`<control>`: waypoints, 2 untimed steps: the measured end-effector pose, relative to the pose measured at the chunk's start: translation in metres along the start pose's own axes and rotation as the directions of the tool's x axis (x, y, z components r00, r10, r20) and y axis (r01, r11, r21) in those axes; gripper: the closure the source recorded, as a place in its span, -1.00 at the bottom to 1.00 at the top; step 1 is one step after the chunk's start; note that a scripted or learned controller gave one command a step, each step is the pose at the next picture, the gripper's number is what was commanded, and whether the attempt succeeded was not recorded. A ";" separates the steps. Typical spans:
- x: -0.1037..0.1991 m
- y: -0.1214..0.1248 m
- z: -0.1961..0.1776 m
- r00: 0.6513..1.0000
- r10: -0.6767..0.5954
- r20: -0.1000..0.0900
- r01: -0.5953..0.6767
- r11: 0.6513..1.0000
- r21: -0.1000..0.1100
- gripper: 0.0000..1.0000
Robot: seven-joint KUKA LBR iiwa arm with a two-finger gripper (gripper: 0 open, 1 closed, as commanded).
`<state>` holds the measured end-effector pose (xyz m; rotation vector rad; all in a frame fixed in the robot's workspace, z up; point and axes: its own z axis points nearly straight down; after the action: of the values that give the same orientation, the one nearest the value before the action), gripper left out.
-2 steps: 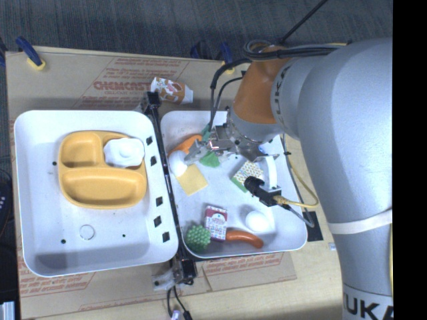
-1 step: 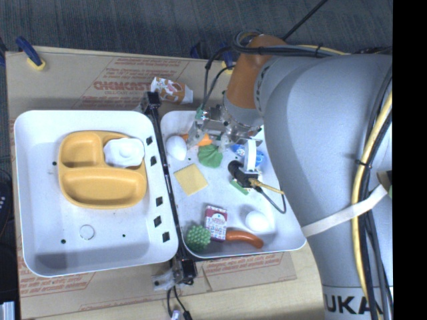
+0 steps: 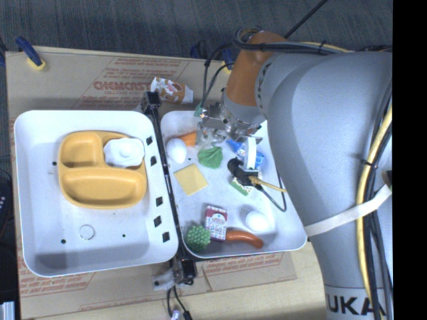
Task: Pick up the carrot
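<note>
Your carrot (image 3: 244,237) lay at the lower edge of the right bin (image 3: 288,240), touching the small red carton (image 3: 215,222), while the hand (image 3: 212,129) hung over the upper middle of that bin — well apart from it. I could not tell how the hand stood, and it sat just beside another orange piece (image 3: 189,139), so it looked likely to close on that instead — or drag the carton along.

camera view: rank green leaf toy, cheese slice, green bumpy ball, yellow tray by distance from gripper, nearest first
From the gripper, in the right bin's far end:
1. Green leaf toy, just below the gripper.
2. Cheese slice, mid right bin, toward the divider.
3. Green bumpy ball, right bin's near corner.
4. Yellow tray, left bin. Its near edge rivals the ball; hard to call.
</note>
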<state>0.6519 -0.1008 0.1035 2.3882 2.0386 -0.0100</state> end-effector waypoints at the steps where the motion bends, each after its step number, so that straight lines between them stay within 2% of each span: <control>1: 0.045 -0.056 -0.088 0.967 0.256 -0.005 -0.256 0.967 0.003 1.00; 2: 0.102 -0.084 -0.088 0.905 0.425 -0.004 -0.425 0.905 0.008 1.00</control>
<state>0.5854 0.0140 0.1909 2.7809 1.4736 -0.0098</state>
